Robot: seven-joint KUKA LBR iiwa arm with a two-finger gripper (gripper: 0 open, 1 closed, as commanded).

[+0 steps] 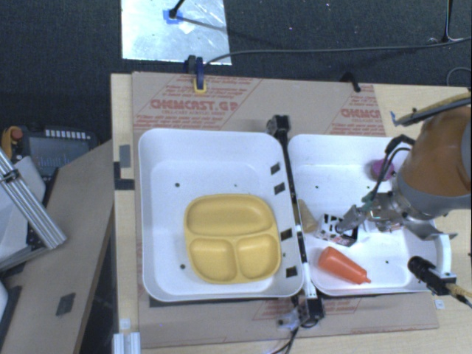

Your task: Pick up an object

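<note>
A yellow tray (230,238) with three compartments lay flat in the left bin (158,198), toward the desk's (122,220) front edge and nearer the divider than the bin's left wall. The tray's large compartment faced the back of the desk, its two small ones the front. A black strip (289,198) ran along the seam where the left bin met the right bin (324,161).

In the right bin, a small brownish scrap (307,222) sat just beside the divider. Next to it lay a small black-and-white object (338,227) with a touch of red, too blurred to identify. An orange cone (343,265) lay on its side near the bin's front wall, its narrow end pointing toward the desk's front right corner. A purple object (380,168) rested farther back, partly hidden by the arm.

The arm (439,168), its orange band uppermost, reached in over the desk's right edge. Its claw (352,220) hung low over the right bin, tips just beside the black-and-white object and behind the cone, apart from the cone. Whether the claw stood wide or narrow could not be told at this angle, and nothing could be seen between its tips.
</note>
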